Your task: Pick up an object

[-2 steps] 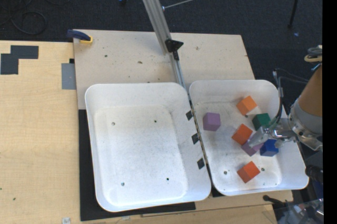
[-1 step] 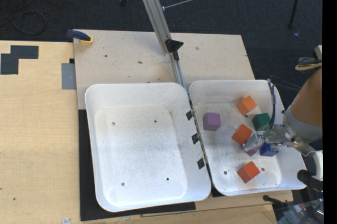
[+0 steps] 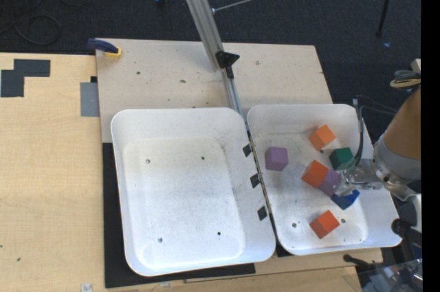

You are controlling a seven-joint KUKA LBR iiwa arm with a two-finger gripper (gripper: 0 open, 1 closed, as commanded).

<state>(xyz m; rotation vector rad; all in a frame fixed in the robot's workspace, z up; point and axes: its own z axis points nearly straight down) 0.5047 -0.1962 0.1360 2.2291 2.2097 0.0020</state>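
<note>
Two white bins are shown side by side: the left bin (image 3: 182, 194) and the right bin (image 3: 289, 126). Seven blocks are counted in the right bin, all left of or close to the claw (image 3: 357, 177): three orange, at upper left (image 3: 321, 137), just left (image 3: 315, 174) and below left (image 3: 324, 223); two purple, one well to the left (image 3: 276, 159) and one (image 3: 331, 181) just beside the claw; one green block (image 3: 341, 158) just above it; and one blue block (image 3: 345, 198) just beneath it. The claw's state cannot be told, and no block is seen between its tips. The bins are borne by a speckled pale board (image 3: 172, 74) on a wooden bench (image 3: 41, 167). A metal bar (image 3: 203, 16) is seen slanting above, over a dark floor.
</note>
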